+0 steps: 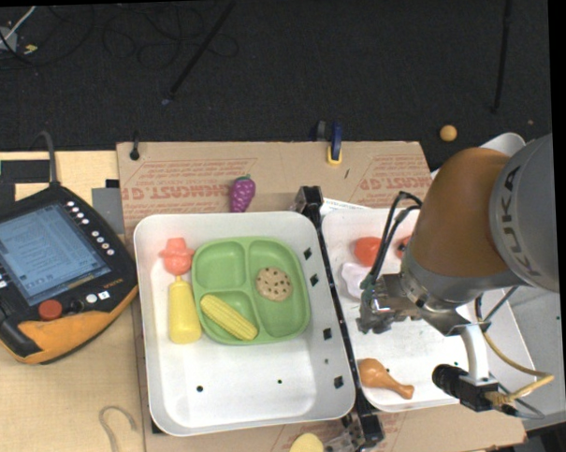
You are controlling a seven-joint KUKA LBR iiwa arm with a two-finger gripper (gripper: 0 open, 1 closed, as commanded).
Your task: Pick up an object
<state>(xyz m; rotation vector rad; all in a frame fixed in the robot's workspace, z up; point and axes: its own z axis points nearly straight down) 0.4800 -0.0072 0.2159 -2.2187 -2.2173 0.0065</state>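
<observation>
From my seat the arm (470, 231) hangs low over the right bin (513, 351), and its claw (376, 310) sits near that bin's left wall, above bare white floor. I cannot tell whether the claw is wide or narrow; the wrist hides the tips.

The nearest candidate, I judge, is the toy drumstick (385, 377), lying flat near the right bin's front left corner, just in front of the claw and apart from it. It looks like hollow moulded plastic: light, stiff, smooth, so likely to skid or squirt out of a loose pinch. I would take it across the fat rounded end, where the sides give the most bite, not the thin bone end. It is tan-orange, bulbous at 1 end and tapering toward the right.

A red-orange toy (366, 250) lies further back in the same bin, partly behind the cables.

The left bin (234, 382) carries a green divided plate (252, 320) with a corn cob (228, 316) and a cookie (273, 284), plus a yellow bottle (182, 311) beside it.
</observation>
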